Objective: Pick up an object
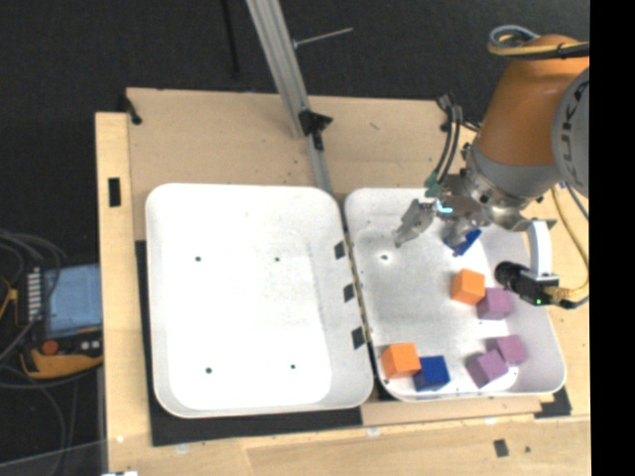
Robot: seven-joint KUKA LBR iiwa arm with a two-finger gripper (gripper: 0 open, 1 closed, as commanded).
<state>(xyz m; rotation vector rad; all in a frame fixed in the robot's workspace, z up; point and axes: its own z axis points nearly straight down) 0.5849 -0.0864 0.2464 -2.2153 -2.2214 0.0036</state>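
Orange foam-like cube [467, 286] sits in the right bin [397, 296], just below the gripper [437, 224]; it likely handles light and slightly soft, best pinched across flat opposite faces. The gripper's spread I cannot tell.

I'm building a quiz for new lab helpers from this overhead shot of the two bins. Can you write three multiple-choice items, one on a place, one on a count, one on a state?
1. Where do the blocks lie?
A. left bin
B. right bin
C. the bench outside the bins

2. How many purple blocks lie in that bin?
A. one
B. three
C. five

3. How does the gripper stand relative to the blocks on the bin floor?
A. above the bin's upper part, apart from them
B. pressed on the lower orange block
C. over the left bin

Key: B, all lie in the right bin. B, purple blocks. A, gripper is clear of the lower orange block.
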